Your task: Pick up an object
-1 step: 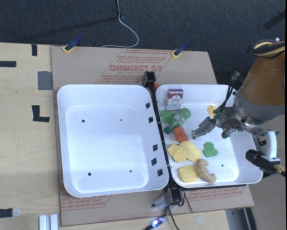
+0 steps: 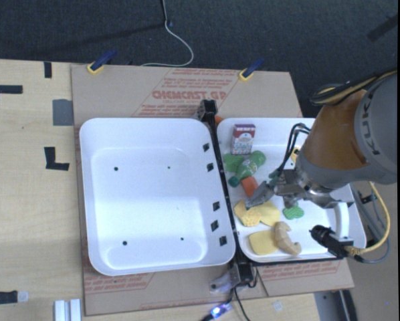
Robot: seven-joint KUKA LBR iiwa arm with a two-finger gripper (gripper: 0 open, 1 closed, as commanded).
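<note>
The grey arm, banded in orange above the wrist, is being extended in from the right and angled downward to the left, its two-finger gripper being held low with the dark fingertips drawn close together.

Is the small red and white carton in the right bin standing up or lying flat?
Lying flat: the carton shows its printed face upward near the right bin's far wall.
</note>
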